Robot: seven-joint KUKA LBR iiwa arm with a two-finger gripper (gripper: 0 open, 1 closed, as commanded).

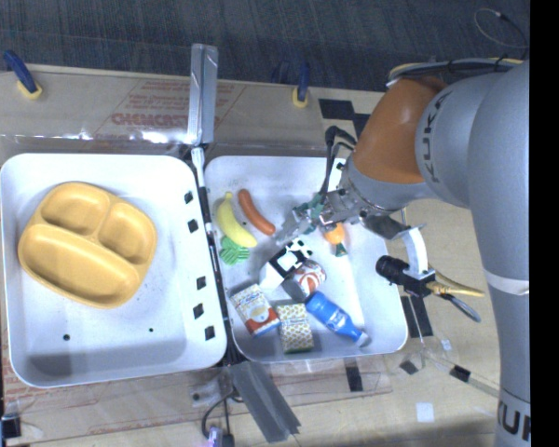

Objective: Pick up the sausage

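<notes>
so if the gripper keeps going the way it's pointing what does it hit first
The gripper reaches in from the right, pointing left and slightly down. Going straight on, it would likely meet the sausage first, with the banana just beyond. Depth is unclear from this slanted view, so it might pass above them.

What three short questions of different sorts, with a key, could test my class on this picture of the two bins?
1. True or false: the sausage lies in the right bin.
2. What fills much of the left bin? A) a yellow tray B) a red bowl C) a blue bottle
3. Fill in: the fruit just left of the sausage is a ____.

Key
1. True
2. A, the yellow tray
3. banana
</notes>
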